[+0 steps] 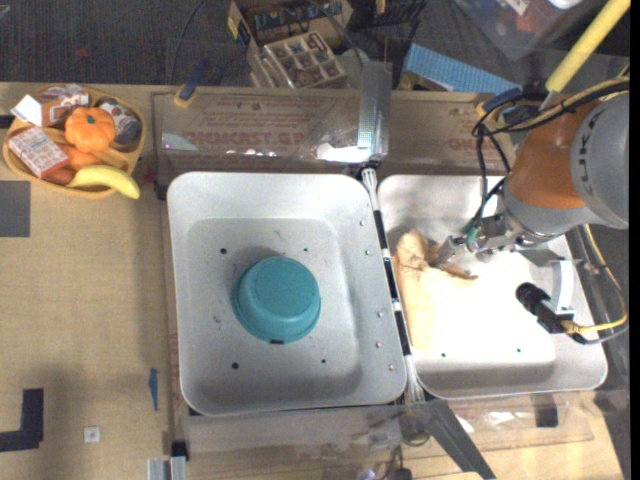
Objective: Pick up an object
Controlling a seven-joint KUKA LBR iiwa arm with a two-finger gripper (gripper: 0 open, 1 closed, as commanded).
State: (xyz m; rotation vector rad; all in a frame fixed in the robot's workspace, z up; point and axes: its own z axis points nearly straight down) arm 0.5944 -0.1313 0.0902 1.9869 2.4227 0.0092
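The gripper [452,258] is hovering low in the right bin [580,368], touching a soft, crumpled tan object [412,251]; its grip cannot be judged. A round teal bowl [279,299] is lying upside-down in the left bin [200,368].

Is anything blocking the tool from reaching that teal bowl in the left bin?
Between the tool in the right bin and the teal bowl in the left bin stand the bins' adjoining rims. A tan object lies beside the tool.
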